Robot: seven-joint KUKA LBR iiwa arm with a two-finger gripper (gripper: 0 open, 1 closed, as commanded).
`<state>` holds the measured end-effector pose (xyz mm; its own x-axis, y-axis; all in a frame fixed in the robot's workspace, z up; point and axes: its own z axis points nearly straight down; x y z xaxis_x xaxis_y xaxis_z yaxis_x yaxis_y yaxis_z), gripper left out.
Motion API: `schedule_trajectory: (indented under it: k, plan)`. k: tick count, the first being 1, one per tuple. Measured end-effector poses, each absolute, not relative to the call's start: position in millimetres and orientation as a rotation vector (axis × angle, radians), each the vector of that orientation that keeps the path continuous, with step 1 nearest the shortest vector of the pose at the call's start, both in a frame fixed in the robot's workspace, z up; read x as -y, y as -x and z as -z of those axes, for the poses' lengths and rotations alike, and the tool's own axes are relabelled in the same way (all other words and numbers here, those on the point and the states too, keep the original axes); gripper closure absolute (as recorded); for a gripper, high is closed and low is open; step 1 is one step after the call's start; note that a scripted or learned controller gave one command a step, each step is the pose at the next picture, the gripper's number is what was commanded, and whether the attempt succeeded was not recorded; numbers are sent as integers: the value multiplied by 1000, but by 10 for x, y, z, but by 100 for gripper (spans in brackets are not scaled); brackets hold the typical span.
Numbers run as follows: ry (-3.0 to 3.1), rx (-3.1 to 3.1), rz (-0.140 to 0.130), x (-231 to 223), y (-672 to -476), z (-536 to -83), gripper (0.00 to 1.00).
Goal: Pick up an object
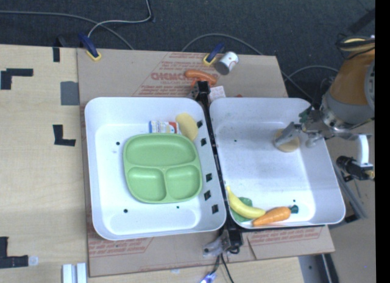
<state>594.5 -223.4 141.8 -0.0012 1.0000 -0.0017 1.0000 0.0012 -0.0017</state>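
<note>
My gripper (297, 134) reaches into the right bin (268, 172) from the right, low over its upper right part. A small beige object (287, 145) lies right at the gripper's tip, partly covered by it; whether it is gripped cannot be made out. Along the same bin's front edge lie a yellow banana (242, 206), an orange carrot (272, 215) and a small green piece (294, 209). In the left bin (103, 172) rests a green divided plate (163, 167), with a small white box (163, 127) and a yellow fruit (187, 125) behind it.
The arm's orange-banded wrist (353, 81) hangs over the right bin's right rim. Behind the bins, on the cardboard, lie an orange object (200, 76), a grey cylinder (226, 62) and cables. A black divider with clips (210, 154) separates the bins.
</note>
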Motion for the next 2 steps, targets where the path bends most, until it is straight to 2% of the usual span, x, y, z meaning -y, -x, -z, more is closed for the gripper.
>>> schedule_trajectory:
  k: [1, 2]
  plan:
    - [2222, 2227, -1, 2236, -6193, -873, 0]
    - [2223, 2228, 4, 1863, -6404, -871, 0]
